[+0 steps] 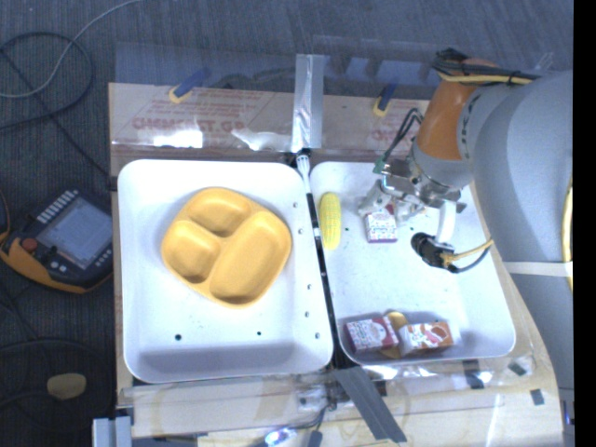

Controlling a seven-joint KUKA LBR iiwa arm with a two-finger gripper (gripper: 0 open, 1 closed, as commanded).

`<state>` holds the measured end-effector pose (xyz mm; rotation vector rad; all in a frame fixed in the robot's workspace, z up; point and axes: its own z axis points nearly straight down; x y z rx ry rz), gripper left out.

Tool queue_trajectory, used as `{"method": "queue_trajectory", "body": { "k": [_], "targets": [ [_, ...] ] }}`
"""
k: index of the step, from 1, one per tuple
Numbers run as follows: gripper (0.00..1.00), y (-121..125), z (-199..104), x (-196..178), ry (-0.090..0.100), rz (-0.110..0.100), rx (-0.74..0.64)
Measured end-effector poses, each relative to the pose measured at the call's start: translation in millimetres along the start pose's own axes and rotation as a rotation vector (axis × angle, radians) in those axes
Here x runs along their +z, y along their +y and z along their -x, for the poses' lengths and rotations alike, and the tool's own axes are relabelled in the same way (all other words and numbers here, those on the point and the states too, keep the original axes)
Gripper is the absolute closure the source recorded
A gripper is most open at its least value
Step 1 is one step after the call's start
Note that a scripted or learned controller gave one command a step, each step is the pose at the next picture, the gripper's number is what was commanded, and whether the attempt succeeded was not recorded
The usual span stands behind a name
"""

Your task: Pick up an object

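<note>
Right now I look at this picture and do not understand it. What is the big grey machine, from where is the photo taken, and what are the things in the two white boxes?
The photo comes from a fixed camera above a bench, looking down at a slant. The grey machine with the orange band is a robot arm, reaching in from the right. Its tool hangs low over a small red-and-white carton in the right bin; whether it grips anything cannot be seen. That bin also holds a corn cob and small food packets near its front edge. The left bin holds a yellow divided plate. A control pendant lies on the floor at left.
</note>
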<state>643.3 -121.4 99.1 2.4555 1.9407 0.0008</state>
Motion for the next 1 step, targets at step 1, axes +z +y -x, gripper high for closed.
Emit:
{"method": "queue_trajectory", "body": {
  "k": [1],
  "targets": [
    [1.00, -50.6, -50.1, -114.2, 0.005, -0.011, -0.066]
  ]
}}
